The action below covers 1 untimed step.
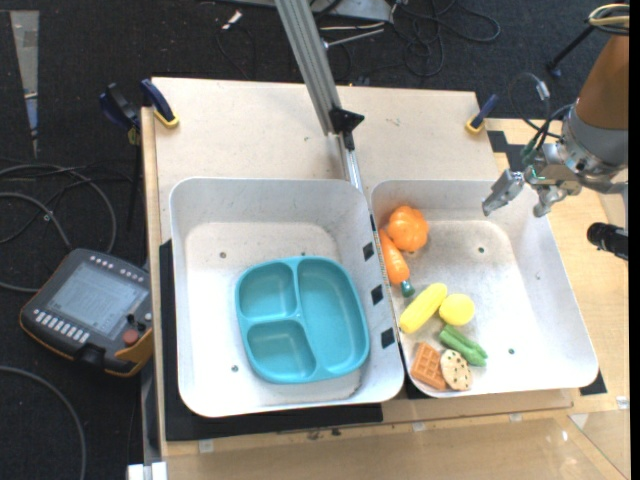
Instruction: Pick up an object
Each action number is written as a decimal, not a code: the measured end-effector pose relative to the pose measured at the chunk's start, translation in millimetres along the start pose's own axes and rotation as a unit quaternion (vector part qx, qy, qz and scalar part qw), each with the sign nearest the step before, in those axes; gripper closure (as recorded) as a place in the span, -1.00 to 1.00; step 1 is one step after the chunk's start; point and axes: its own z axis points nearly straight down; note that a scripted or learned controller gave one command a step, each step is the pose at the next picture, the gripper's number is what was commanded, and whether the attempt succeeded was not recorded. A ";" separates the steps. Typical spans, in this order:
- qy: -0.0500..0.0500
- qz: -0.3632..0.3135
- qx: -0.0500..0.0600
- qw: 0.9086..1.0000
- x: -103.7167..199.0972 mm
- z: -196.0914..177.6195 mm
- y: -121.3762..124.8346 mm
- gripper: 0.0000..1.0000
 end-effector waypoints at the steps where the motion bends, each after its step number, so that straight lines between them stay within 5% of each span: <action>1: 0.000 0.000 0.000 1.000 -0.1 0.1 0.0 -1.00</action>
